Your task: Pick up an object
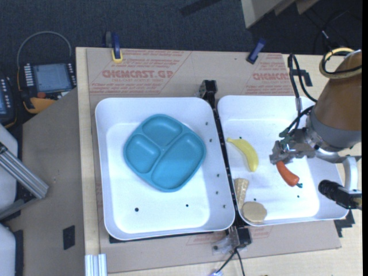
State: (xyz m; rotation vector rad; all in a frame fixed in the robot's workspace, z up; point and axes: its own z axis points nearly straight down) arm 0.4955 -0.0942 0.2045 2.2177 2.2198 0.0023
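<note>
Gripper parked right over the orange-red carrot

The gripper [283, 156] sits in the right bin [270, 111], can't tell its grip state; carrot [288, 175] lies just below it, long axis running diagonally down-right.

Blue plate [165, 152], yellow banana [245, 152], red-orange pepper [288, 174], white bins [115, 211].

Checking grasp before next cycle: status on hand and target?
Hand low in right bin, right over red-orange toy. No grasp confirmed. Banana, cone, tan disc lie apart to the toy's left, nothing blocking.
</note>
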